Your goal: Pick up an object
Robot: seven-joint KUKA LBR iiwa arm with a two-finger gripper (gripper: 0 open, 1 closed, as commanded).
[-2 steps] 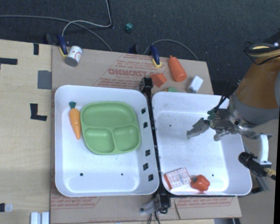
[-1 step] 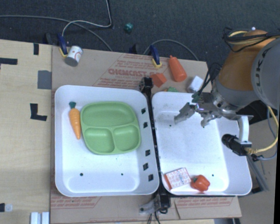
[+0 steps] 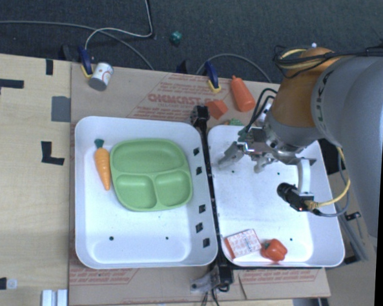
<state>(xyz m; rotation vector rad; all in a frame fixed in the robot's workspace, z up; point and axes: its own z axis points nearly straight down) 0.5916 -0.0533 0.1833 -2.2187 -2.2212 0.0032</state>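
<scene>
The tool (image 3: 246, 157) hangs over the upper part of the right bin (image 3: 266, 205) with its two fingers spread apart and nothing between them, well apart from that bin's objects: a small red-and-white patterned packet (image 3: 241, 242) and, just beside it, a glossy red pepper-shaped toy (image 3: 274, 250) near the front rim. A descent from here would likely close on bare smooth white plastic. The flat packet offers little to pinch; the rounded toy could squirt sideways. In the left bin (image 3: 89, 233), a tapered orange carrot (image 3: 102, 166) lies against a matte green sectioned plate (image 3: 152, 174).
</scene>
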